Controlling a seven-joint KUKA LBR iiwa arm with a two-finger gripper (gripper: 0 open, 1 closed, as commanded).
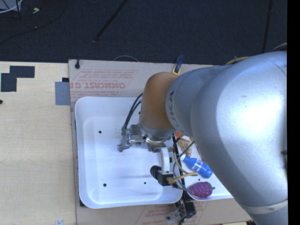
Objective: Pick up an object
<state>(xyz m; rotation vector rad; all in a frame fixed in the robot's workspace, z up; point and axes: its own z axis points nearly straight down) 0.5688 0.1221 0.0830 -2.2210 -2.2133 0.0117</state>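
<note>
Over the left bin (pixel 89 172) with the gripper (pixel 123 142); open or closed, cannot tell. Toward four o'clock: blue object (pixel 197 167), purple object (pixel 200 190).

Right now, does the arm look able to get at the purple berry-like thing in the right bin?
Probably yes: the purple thing lies uncovered beside the blue object, close by the arm, whose wrist hangs over the left bin.

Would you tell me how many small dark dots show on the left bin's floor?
3 dots: one at upper left, one at lower left, one at lower middle. The arm may hide more.
</note>
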